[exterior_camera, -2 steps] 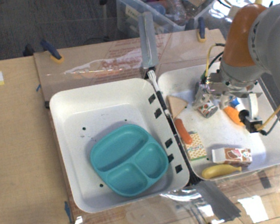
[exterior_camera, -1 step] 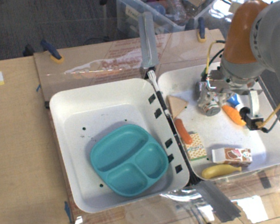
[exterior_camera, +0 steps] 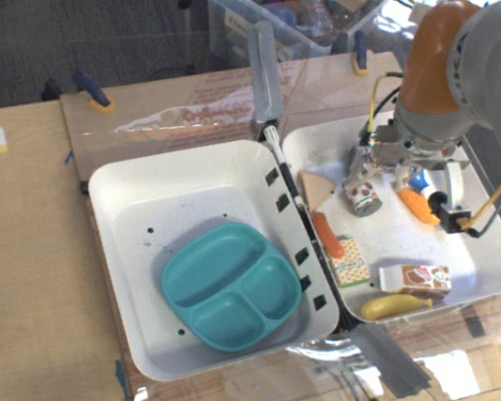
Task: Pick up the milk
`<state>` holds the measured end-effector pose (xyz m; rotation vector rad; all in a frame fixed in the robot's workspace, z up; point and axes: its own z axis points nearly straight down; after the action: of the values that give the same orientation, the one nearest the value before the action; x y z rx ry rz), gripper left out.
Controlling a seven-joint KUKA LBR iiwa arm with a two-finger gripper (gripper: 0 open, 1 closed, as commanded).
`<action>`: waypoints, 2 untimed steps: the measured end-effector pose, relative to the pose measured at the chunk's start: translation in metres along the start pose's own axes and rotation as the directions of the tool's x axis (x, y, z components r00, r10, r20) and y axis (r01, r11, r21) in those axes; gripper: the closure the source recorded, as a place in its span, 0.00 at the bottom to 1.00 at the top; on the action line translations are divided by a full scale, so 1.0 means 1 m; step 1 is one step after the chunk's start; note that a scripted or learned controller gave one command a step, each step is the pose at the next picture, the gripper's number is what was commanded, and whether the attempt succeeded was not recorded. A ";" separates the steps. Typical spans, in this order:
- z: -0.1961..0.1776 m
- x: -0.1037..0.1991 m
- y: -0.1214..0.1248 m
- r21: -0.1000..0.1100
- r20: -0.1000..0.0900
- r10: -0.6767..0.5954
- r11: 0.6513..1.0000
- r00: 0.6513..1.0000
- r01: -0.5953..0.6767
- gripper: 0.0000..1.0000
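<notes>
Two white bins (exterior_camera: 119, 264) sit on the wooden bench (exterior_camera: 26, 280); pincer (exterior_camera: 364, 166) state unclear above the milk (exterior_camera: 416, 278).

A bulky robot arm (exterior_camera: 484, 60) with smooth, rounded light grey casing. A broad orange band (exterior_camera: 436, 59) wraps it above the wrist. Below the band sits a grey metal wrist block, with thin yellow and black cables looping beside it. The gripper (exterior_camera: 365, 171) under that block is dull metallic grey.
</notes>
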<state>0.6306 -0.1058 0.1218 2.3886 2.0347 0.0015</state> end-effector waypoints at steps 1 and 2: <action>0.031 0.003 -0.006 -0.005 -0.002 -0.013 1.000 1.000 0.013 0.00; 0.019 0.004 -0.005 -0.009 -0.001 -0.015 1.000 1.000 0.015 1.00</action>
<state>0.6262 -0.1015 0.1025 2.3681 2.0484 0.0115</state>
